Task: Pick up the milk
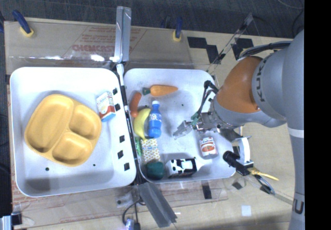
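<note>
Cow-patterned milk carton (182,166) at right bin (170,75) front; end effector (182,129) grip state unclear.

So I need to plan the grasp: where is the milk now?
The milk lies in the right bin, at its near edge, between the green ball and the small bottle.

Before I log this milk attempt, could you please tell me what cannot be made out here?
- Pincer: too small and blurred in the camera view to tell its state.
- Milk carton: its label is too small to read.
- Dark green item: too dark at the bin's front wall to identify.
</note>
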You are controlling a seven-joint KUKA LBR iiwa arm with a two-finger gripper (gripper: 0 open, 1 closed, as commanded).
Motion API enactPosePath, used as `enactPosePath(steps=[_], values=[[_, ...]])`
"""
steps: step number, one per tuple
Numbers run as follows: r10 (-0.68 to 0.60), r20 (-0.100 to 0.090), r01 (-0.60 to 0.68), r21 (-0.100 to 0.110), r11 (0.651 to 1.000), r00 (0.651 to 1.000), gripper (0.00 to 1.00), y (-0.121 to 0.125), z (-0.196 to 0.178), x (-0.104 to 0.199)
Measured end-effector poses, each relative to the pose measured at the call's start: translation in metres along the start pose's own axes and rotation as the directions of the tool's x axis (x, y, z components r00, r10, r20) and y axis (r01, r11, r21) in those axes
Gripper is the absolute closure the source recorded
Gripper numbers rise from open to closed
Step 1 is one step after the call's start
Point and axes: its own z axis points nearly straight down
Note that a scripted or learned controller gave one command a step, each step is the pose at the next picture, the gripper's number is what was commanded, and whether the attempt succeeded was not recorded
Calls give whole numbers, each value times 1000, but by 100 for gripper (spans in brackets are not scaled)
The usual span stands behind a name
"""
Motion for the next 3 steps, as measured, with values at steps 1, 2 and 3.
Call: enactPosePath(steps=[1, 2, 3], values=[[131, 1, -131, -2, 991, 991, 0, -1, -25, -19], [125, 0, -125, 4, 992, 992, 100, -1, -33, -19], [-127, 1, 127, -1, 992, 992, 100, -41, -103, 44]])
